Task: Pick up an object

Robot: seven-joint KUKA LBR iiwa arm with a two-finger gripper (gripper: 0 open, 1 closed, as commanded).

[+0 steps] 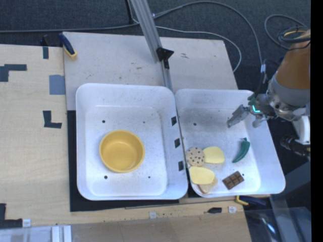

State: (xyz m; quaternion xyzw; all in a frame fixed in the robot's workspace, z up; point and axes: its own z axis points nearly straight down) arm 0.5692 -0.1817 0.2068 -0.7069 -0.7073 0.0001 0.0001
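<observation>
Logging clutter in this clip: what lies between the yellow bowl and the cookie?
In the camera view, the raised rims where the two bins meet separate the yellow bowl from the cookie; nothing loose lies there.

In the left bin (126, 95) a yellow bowl (121, 150) sits toward the near left corner, with open floor behind it and to its right. In the right bin (212, 102) the far half is bare; a cookie (195, 157), yellow pieces (213, 155), green pepper (241, 150) and brown block (233, 180) crowd the near edge.
</observation>
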